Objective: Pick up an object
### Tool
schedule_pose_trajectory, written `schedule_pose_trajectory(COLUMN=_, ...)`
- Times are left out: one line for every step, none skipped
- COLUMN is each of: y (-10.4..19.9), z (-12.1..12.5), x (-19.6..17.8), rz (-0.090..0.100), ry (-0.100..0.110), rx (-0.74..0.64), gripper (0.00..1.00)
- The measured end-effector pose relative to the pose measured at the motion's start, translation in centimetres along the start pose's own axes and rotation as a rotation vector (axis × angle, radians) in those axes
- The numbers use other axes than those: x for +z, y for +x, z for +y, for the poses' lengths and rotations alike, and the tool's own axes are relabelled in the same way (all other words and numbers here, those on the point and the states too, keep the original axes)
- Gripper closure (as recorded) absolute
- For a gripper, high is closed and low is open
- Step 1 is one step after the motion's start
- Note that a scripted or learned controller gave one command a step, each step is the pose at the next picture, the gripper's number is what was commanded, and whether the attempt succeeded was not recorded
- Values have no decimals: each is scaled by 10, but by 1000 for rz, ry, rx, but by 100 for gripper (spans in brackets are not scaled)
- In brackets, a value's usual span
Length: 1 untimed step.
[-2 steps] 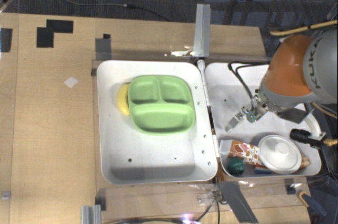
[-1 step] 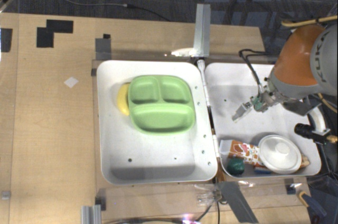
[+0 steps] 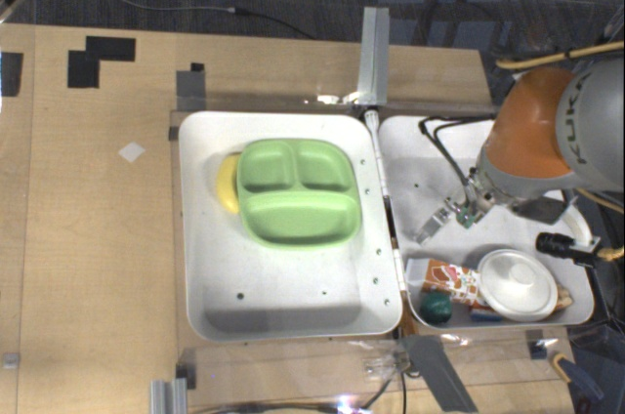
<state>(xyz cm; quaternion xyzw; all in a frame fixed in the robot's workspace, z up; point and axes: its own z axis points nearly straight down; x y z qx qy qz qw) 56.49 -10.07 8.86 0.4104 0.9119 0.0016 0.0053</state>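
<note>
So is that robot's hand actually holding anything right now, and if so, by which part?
Nothing, by the look of it. The hand hangs over a bare patch of the right bin, apart from the white bowl and the other items.

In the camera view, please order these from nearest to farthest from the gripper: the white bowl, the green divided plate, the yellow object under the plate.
Measured from the gripper, in the right bin:
1. White bowl, right bin, near corner, right of the gripper.
2. Green divided plate, left bin, across the divider.
3. Yellow object, left bin, peeking out at the plate's far left edge.
</note>
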Motion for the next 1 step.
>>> schedule_pose_trajectory(y=-14, z=14, x=1, rz=1, ry=0, rx=250, gripper=0)
